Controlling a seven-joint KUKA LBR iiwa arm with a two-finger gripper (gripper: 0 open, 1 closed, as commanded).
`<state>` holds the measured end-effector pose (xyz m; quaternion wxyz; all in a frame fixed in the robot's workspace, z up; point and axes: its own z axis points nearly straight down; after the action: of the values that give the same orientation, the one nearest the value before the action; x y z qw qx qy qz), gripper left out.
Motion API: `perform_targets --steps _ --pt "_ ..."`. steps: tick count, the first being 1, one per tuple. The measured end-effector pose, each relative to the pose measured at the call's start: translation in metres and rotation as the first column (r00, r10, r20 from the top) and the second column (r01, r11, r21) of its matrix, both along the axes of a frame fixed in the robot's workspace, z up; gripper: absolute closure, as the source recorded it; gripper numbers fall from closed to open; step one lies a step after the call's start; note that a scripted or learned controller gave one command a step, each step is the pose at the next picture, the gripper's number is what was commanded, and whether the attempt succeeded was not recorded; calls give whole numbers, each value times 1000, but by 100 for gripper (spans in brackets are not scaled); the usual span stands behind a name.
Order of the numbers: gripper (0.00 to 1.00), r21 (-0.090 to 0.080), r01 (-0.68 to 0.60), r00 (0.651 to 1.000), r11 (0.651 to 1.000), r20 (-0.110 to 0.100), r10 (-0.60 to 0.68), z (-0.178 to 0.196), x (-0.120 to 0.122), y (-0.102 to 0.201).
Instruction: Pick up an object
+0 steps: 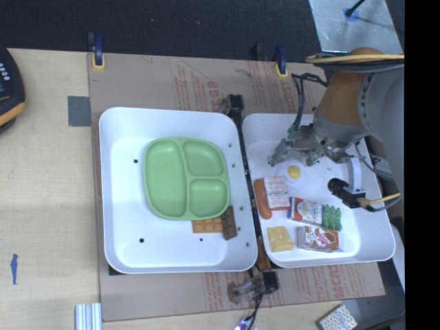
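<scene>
Objects for picking lie in the right bin (pixel 371 249): a small yellow piece (pixel 294 172), a hot dog (pixel 261 198), a cheese block (pixel 279 238) and snack packets (pixel 318 238). We see our gripper (pixel 297 154) low over the far part, just above the yellow piece, holding nothing we can make out; how far it is open we cannot tell. We judge this the approach; next we must settle squarely over one item.

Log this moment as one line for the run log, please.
arm: over right bin | gripper: low above small yellow piece | grasp: none seen | left bin: green divided plate, brown blocks
</scene>
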<state>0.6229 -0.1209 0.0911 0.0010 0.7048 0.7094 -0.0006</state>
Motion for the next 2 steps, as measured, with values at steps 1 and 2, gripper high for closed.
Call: perform_targets --steps 1,2 --pt "0 1 4 1000 1000 -8 -4 0 -44 -19" --pt "0 4 7 1000 1000 -13 -7 11 -152 -35"
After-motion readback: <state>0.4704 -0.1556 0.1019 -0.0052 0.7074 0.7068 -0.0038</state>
